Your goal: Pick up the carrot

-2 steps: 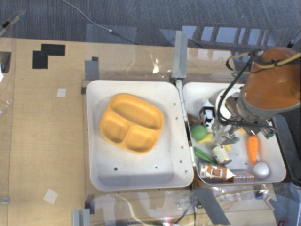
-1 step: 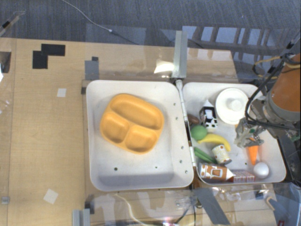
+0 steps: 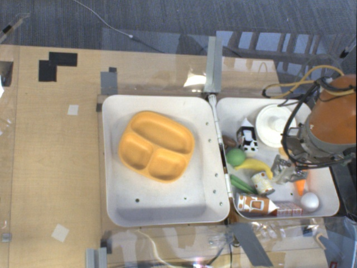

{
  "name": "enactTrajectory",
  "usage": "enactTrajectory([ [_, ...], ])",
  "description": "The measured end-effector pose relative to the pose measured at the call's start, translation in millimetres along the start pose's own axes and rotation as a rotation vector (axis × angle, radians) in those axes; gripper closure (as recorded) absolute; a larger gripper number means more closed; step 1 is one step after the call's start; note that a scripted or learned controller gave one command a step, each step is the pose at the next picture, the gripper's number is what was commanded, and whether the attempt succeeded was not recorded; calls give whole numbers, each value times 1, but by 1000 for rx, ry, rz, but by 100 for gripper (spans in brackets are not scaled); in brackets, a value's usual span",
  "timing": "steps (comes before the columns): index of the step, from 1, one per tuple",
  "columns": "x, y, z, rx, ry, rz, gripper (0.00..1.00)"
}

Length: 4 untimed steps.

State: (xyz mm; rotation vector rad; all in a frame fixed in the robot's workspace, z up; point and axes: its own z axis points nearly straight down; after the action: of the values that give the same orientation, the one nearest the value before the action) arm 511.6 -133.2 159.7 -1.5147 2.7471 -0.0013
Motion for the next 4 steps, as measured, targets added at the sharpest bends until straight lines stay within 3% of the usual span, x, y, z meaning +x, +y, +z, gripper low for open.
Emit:
enactTrajectory([
  [1, 26, 10, -47, 6, 0, 25, 100],
  [2, -9, 30, -24, 0, 0, -102, 100],
  [3, 55, -7, -30, 4, 2, -29, 100],
  [4, -1, -59, 7, 4, -3, 175, 100],
])
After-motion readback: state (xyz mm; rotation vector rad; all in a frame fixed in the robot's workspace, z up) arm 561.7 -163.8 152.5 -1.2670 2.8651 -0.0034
